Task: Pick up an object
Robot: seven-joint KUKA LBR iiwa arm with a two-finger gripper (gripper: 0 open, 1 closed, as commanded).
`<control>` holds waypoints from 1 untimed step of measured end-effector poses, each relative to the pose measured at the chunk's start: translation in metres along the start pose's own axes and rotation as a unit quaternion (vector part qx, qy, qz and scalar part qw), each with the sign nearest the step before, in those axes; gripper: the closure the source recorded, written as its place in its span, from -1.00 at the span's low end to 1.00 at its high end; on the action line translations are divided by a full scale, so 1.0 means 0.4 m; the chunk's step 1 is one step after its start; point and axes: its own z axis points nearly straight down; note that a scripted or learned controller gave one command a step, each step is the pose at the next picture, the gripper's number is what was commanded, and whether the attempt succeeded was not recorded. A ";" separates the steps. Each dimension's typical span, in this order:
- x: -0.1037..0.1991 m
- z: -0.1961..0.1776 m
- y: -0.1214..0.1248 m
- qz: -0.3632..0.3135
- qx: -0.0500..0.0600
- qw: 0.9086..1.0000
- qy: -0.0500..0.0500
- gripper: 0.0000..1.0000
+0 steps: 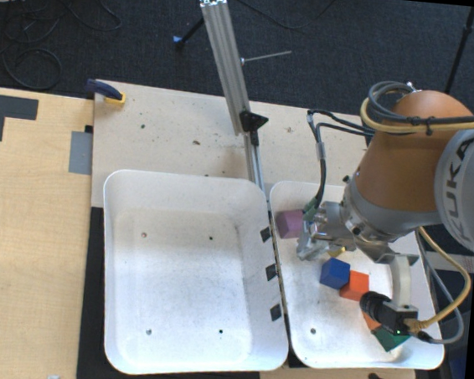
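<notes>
At the far left, the pale wooden worktop (22,229) carries a few dark grey patches, and a small blue and yellow clamp (106,91) sits at the far corner of the lighter board behind the bins. The left bin (121,332) is a shallow white tray with a few dark specks on its floor. From beyond the bench a slanted aluminium bar (226,57) with a checkered tag at its top runs down towards the seam between the two bins, where small black clips mark the shared edge.

The right bin (313,348) holds the objects. A purple block (288,223) lies at its far left, just beside the seam. Just to the right of it is the gripper (313,241), low over the bin floor, with metal parts showing below the wrist; how far apart its fingers are I cannot tell, and nothing can be seen between them. Near it, towards the front, a blue cube (335,275) lies touching an orange block (355,285) on its right. Further right and nearer, a green block (390,338) sits at the bin's near right corner, partly covered by a black cable fitting. The grey arm (417,161), with its broad orange band, looms over the far right of this bin.
</notes>
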 end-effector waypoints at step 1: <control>0.123 0.008 -0.008 0.000 0.001 1.000 0.000 1.00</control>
